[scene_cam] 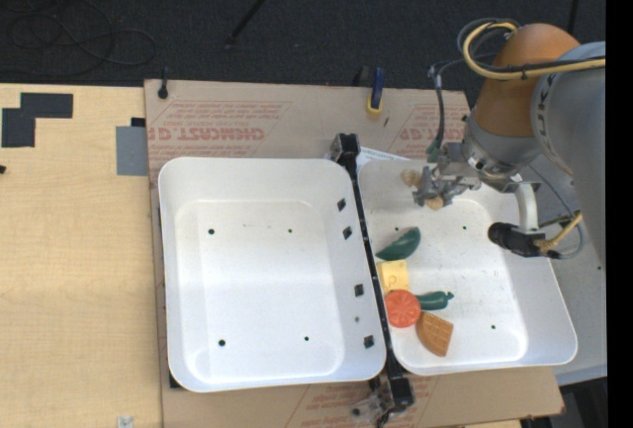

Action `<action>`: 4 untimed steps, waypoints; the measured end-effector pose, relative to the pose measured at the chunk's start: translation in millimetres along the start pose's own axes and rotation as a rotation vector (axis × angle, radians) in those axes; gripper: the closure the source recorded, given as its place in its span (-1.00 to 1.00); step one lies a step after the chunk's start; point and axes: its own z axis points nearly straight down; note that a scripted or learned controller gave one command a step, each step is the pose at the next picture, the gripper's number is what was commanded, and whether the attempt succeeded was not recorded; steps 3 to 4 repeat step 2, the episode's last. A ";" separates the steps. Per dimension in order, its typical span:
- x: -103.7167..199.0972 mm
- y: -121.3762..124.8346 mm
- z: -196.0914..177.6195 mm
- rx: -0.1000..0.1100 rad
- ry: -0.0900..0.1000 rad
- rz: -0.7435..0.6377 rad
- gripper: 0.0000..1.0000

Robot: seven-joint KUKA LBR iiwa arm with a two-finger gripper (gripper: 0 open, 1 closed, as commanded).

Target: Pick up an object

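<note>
The gripper (432, 196) hangs over the right bin's (539, 342) far rim, a small tan piece (410, 178) just beside it; how the fingers stand cannot be told. The toys crowd this bin's left wall: green pod (400, 243), yellow block (393, 275), red disc (402, 308), teal piece (434, 299), orange wedge (435, 333). Its right half lies open

Tool (433, 191) blurred against bin wall; finger state unreadable; arm (554, 110) cut off right.
</note>
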 end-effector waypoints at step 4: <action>94.1 -44.6 -44.9 0.000 0.003 -0.009 1.00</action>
